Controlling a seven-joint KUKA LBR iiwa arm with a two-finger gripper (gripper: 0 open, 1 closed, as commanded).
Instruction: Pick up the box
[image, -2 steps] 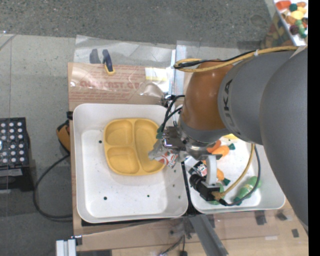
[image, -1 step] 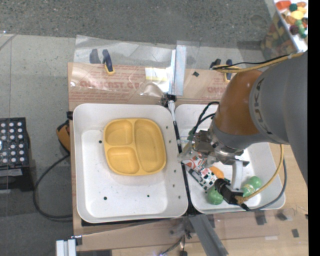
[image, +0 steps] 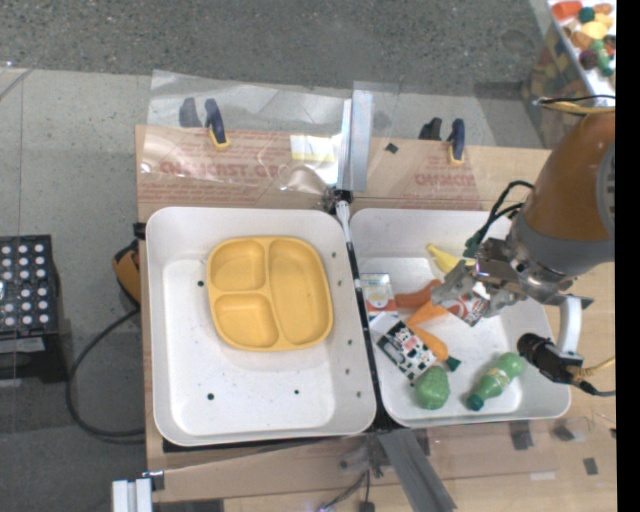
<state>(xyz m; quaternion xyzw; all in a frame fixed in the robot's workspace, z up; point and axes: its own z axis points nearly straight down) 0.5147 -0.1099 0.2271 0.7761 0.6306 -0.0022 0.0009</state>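
A black-and-white patterned box (image: 404, 349) lies flat in the right bin (image: 400, 228), near its left wall. A smaller white carton with an orange label (image: 377, 292) lies just behind it. My gripper (image: 468, 293) hangs low over the middle of the right bin, to the right of and behind the box and apart from it. Under the gripper, something with red and white on it shows, partly hidden. An orange carrot (image: 434, 341) lies between the box and the gripper.
Also in the right bin are a yellow banana (image: 443, 258), an orange piece (image: 413, 298), a green round item (image: 432, 388) and a green bottle-like item (image: 495, 379). The left bin (image: 180, 390) holds a yellow divided plate (image: 270, 292).
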